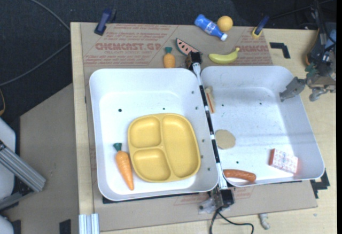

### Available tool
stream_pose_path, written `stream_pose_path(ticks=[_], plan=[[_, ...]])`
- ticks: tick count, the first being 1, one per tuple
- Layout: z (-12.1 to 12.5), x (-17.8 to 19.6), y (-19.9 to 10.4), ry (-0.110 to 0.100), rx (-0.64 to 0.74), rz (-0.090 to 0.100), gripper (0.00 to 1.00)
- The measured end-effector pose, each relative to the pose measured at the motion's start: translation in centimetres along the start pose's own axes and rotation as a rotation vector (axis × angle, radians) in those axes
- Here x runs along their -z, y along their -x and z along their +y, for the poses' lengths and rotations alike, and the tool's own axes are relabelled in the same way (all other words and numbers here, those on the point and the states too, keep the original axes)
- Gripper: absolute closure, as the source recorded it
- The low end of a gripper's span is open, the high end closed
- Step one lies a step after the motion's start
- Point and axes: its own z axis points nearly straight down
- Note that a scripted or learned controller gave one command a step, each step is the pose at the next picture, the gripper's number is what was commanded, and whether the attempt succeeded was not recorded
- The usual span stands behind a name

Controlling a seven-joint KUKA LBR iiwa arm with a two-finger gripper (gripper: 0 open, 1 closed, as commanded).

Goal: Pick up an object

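Note:
My gripper [304,90] hangs over the right rim of the right bin [251,80], open, with nothing between its fingers. Below it in that bin lie a red-and-white wafer block [283,160], an orange sausage [239,175], a tan round cookie [225,139] and a brown stick [209,100] against the left wall. The left bin [107,94] holds a yellow divided plate [163,147] and a carrot [124,168] beside the plate's left side.
Behind the bins on the cardboard lie a banana [224,56], a blue bottle [210,26], an orange ball [225,22], a watermelon slice [184,46] and a small orange fruit [169,60]. Blue clamps [105,21] hold the board's back edge.

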Motion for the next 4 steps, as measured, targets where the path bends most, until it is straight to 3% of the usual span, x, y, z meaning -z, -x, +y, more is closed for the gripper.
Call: stream_pose_path(ticks=[1,2,3,4], plan=[[4.1,-13.9,-1.6,0.0,0.001,0.001,0.0],[-6.3,-13.9,-3.2,-0.003,-0.001,0.001,0.0],[-1.7,-9.9,0.0,0.001,0.0,-0.001,0.0],[-6.2,-14.0,-0.1,-0.005,0.003,0.009,0.0]])
